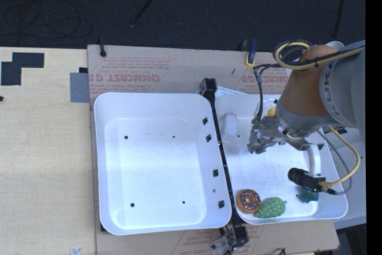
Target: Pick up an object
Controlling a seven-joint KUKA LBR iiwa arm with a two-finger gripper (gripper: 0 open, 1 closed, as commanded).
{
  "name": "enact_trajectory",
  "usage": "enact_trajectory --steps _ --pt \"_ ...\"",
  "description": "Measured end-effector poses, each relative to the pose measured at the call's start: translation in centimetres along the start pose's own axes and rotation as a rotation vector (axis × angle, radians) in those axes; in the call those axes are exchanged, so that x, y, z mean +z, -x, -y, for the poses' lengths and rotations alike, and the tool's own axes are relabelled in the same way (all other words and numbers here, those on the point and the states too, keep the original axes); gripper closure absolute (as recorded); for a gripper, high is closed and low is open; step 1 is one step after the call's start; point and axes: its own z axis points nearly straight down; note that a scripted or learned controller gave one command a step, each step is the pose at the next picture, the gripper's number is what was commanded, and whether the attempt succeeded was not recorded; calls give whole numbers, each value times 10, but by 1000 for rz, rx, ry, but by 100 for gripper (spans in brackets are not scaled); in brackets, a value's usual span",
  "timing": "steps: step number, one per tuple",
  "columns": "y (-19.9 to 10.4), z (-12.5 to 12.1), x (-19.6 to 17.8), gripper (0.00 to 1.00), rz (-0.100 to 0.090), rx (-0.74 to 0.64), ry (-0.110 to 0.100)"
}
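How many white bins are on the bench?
2. The left bin sits in the middle of the view. The right bin lies right beside it, partly under the arm. No other bin seems hidden.

We see a pale wooden bench [42, 158] with a cardboard sheet [149, 71] lying flat on it. On the sheet the left bin [155, 170] and right bin [268, 179] sit side by side. A black patch [21, 65] and a grey patch [78, 86] mark the wood left of the sheet.

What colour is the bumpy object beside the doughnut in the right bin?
Green; the bumpy object shows best in the camera view, beside the doughnut.
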Motion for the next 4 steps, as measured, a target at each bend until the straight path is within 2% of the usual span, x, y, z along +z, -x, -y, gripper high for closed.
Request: enact_trajectory --steps 2,3,4 --pt "2 1 -18 100 -1 1 -4" --pt "-61 -48 -49 100 2 -23 19" --pt "-132 -67 -47 100 3 -22 15"
